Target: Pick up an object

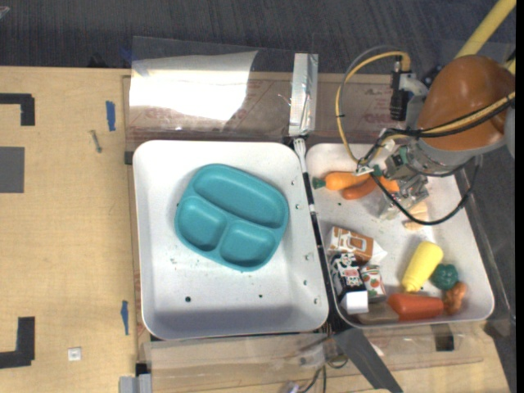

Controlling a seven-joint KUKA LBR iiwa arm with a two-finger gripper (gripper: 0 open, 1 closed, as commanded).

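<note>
My gripper (399,188) hangs over the back of the right bin (479,256), below the arm's orange band. An orange carrot (350,183) lies just left of it, near the bin's back-left corner. Nearer the front lie a yellow corn cob with a green end (422,265), a red sausage-like piece (416,304), and small printed cartons (352,244). A pale piece (416,211) lies right under the gripper; whether it sits between the fingers is hidden by the wrist.
The left bin (155,244) holds a teal divided plate (232,216). A clear plastic sheet (196,88) and a metal strip (303,97) stand behind the bins. Yellow and black cables (368,72) loop above the right bin's back edge.
</note>
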